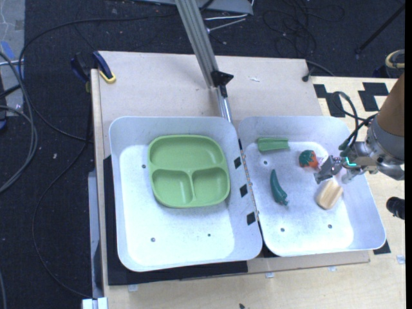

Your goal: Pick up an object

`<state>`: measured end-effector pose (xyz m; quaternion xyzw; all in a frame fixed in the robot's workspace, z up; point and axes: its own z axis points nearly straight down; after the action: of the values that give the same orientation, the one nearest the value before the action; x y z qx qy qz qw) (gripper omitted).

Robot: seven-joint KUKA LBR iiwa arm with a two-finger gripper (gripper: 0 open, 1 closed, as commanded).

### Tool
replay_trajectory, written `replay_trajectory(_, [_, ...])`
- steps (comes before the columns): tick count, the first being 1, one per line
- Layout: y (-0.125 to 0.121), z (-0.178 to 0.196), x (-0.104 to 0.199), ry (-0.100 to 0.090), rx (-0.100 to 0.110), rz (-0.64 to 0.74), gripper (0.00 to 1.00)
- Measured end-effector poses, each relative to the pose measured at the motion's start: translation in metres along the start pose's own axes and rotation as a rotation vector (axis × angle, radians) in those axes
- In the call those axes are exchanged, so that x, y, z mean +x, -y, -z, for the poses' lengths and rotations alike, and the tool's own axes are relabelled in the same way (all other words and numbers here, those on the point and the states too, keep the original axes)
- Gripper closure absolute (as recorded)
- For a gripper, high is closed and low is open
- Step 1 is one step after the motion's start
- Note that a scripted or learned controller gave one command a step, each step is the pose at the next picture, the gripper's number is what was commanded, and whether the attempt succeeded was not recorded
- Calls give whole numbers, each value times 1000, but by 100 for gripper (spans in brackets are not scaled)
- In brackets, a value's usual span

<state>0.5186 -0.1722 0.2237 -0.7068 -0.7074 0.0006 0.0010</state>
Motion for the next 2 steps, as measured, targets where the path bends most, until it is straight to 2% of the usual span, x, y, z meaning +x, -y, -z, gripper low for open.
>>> replay_trajectory(1, [0,1,0,0,-2,0,0])
replay_trajectory(2, [4,-62,-3,-1,4,-2,0])
